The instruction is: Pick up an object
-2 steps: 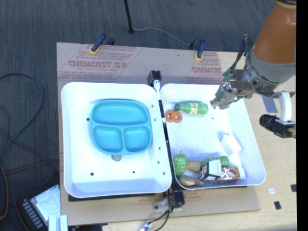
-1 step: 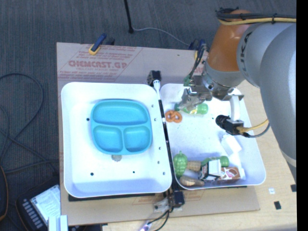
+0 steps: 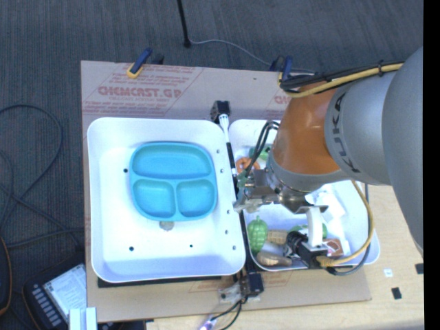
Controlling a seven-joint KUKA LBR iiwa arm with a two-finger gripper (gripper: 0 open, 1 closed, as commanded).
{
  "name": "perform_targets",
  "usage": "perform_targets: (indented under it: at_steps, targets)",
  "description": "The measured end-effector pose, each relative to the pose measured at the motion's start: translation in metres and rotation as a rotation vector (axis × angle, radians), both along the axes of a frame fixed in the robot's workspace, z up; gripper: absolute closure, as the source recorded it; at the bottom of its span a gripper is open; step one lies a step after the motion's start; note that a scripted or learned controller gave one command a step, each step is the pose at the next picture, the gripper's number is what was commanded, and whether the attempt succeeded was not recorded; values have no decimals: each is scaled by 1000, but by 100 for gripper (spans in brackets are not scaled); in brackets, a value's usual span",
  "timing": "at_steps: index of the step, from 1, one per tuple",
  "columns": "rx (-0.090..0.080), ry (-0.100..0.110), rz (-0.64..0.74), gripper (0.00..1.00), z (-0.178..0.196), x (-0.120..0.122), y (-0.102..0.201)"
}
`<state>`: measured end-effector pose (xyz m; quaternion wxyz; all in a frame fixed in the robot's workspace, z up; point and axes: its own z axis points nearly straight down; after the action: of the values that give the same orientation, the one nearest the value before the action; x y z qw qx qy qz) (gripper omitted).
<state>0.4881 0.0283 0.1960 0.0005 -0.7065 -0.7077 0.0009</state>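
Observation:
My gripper (image 3: 249,199) hangs over the left side of the right bin (image 3: 364,249), close to the wall between the two bins. The wide orange wrist band covers most of what lies under it. Just below the gripper lies a green ribbed object (image 3: 257,234). A tan and brown piece (image 3: 273,238) lies beside it, and another tan piece (image 3: 269,259) rests near the bin's front edge. A small orange and green thing (image 3: 245,162) peeks out above the gripper. I see nothing between the fingers.
The left bin (image 3: 110,184) holds a blue divided plate (image 3: 173,181) with three compartments and a small grey item (image 3: 166,224) at its front rim. White paper-like items (image 3: 338,208) lie at the right bin's right side. Clamps stand at the bench's back edge.

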Motion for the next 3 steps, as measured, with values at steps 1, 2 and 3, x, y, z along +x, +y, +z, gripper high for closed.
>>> perform_targets:
  at_steps: [1,2,3]
  targets:
    - [-1,0,-2,100,-12,39,-47]
    - [-2,-3,-3,100,9,87,-129]
    - [-2,-3,-2,100,26,149,-168]
